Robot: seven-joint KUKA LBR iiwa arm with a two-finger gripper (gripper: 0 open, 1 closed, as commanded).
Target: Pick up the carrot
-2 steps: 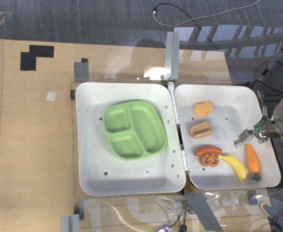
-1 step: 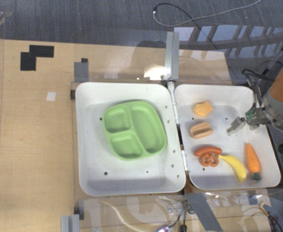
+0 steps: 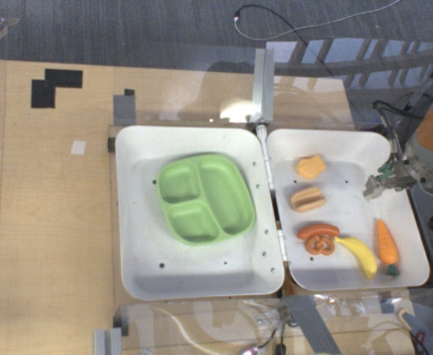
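A: What lies nearest along the bottom edge?

B: Pale cables (image 3: 202, 335) curl over the wooden counter (image 3: 46, 220), with grey metal brackets (image 3: 107, 340) beside them. The wood is light and smooth, and black tape patches (image 3: 54, 86) sit on it at the far left. No writing or brand can be read anywhere.

A: And the left bin?

B: The left bin (image 3: 139, 272) is shallow, white, glossy plastic with rounded corners. In it lies a lime-green plate (image 3: 204, 197), a rounded square moulded into three compartments.

A: Then the right one?

B: The right bin (image 3: 349, 150) is the same white plastic, touching the left bin along a metal strip. Going left to right: a hot dog in a tan bun (image 3: 307, 198), above it an orange chunk (image 3: 311, 167) with a bumpy look, and below a red sausage (image 3: 318, 231) touching a brown pretzel (image 3: 321, 245). A curved yellow banana (image 3: 358, 254) lies just beside those.

A: Where is the carrot?

B: The carrot (image 3: 386, 245) lies near the bin's lower right corner, tapered, smooth orange, its green stub pointing toward the near rim, just right of the banana.

A: And the gripper?

B: The gripper (image 3: 375, 186) hangs over the bin's right side, above the carrot and apart from it. Its metal fingers hold nothing; how far apart they stand I cannot tell.
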